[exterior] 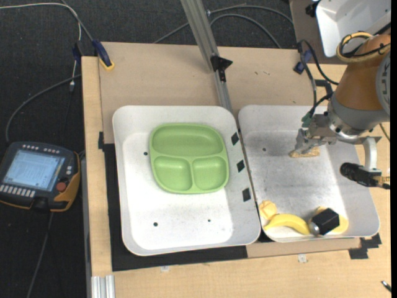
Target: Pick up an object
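Camera view crops the arm; fingers over a tan scrap, spread unclear; one banana, one green plate.

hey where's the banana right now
In the camera view the banana lies at the near edge of the right bin, toward its left corner, with a small black object right beside it on the right.

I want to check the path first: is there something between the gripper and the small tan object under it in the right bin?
Nothing visible. The gripper is directly over the tan object; the banana lies apart.
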Robot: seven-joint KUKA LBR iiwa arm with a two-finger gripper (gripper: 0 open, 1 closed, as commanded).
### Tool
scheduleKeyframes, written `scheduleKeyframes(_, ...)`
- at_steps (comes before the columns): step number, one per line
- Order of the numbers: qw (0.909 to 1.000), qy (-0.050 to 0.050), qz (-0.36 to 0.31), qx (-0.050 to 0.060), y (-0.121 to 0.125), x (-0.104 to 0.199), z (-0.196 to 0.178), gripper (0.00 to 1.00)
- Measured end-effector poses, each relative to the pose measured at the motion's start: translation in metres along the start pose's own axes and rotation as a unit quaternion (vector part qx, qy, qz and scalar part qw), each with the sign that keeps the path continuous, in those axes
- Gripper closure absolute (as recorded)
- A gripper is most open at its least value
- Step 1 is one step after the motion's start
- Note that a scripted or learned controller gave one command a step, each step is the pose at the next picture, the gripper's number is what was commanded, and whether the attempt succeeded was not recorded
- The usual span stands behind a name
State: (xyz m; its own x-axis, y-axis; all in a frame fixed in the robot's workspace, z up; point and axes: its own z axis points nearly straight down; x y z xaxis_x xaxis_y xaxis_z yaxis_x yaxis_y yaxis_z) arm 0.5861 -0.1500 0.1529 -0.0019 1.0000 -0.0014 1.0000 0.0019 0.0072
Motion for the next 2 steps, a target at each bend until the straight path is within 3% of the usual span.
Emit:
scheduleKeyframes(1,1.0000,0.000,0.000,-0.001,0.0029,0.0004,-0.0655,1.00)
scheduleKeyframes(2,1.0000,0.001,0.000,0.002,0.0036,0.0007,-0.0648,1.00)
